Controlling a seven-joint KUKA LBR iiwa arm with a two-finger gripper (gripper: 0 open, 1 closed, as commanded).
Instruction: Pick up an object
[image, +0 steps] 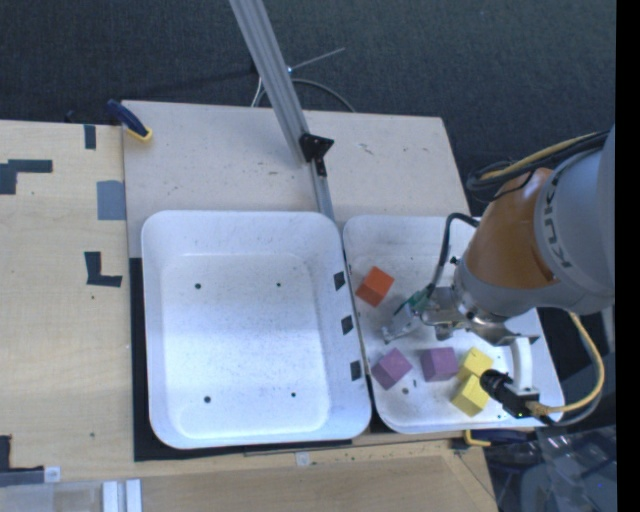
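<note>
objects for picking lie in the right bin, beside the larger left bin on the bench; the grey arm, with orange band, reaches in from the right over the right bin; its gripper is low at the bin's middle, whether it is open or closed cannot be told; orange block just left and far of the gripper; two purple blocks nearer, side by side; two yellow blocks at the near right corner.
</note>
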